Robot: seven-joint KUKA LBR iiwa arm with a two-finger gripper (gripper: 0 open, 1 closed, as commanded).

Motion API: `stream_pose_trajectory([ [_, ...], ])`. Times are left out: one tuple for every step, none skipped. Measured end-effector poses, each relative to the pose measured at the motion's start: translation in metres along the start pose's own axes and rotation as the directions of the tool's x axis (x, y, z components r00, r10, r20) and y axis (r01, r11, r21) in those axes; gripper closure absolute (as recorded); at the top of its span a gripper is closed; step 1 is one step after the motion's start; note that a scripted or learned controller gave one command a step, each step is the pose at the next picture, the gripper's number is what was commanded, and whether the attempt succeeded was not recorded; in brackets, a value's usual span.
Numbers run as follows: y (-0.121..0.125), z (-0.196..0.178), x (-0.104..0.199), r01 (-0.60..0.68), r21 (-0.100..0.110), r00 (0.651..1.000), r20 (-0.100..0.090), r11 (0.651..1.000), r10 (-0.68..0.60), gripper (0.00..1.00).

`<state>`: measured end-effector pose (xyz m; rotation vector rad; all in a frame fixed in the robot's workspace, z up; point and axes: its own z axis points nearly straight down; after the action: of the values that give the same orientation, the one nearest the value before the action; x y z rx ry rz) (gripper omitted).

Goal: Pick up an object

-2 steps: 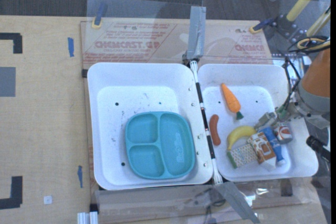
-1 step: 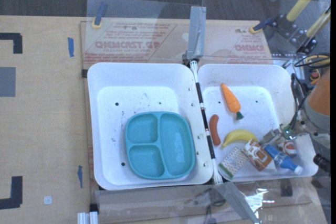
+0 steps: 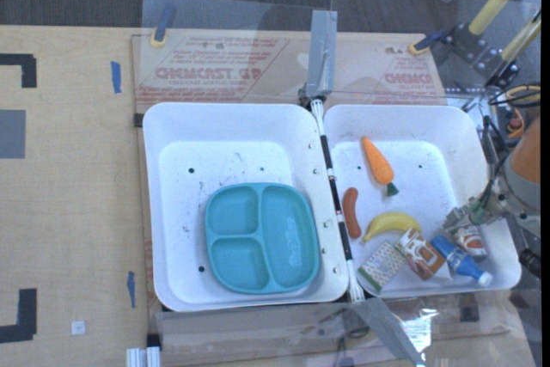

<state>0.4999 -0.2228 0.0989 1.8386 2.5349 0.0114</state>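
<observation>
The gripper (image 3: 468, 215), whose grip I cannot tell, hovers with the blue bottle (image 3: 461, 261) just at its 6 o'clock.

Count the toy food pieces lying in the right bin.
3: a carrot toward the back, a sausage beside the divider, a banana mid-bin. Cartons and a bottle lie nearby; the gripper may hide more.

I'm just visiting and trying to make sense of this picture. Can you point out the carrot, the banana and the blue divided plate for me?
carrot (image 3: 375, 159), camera view, middle of its orange body.
banana (image 3: 391, 225), camera view, middle of its curve.
blue divided plate (image 3: 288, 238), camera view, its large right compartment.
</observation>
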Motion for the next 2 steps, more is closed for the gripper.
stream_pose_trajectory([
  [0.0540, -0.0861, 0.0589, 0.006, 0.010, 1.000, -0.002, 1.000, -0.006, 1.00],
  [0.0537, -0.0860, 0.0587, 0.005, 0.010, 1.000, -0.002, 1.000, -0.005, 0.00],
])
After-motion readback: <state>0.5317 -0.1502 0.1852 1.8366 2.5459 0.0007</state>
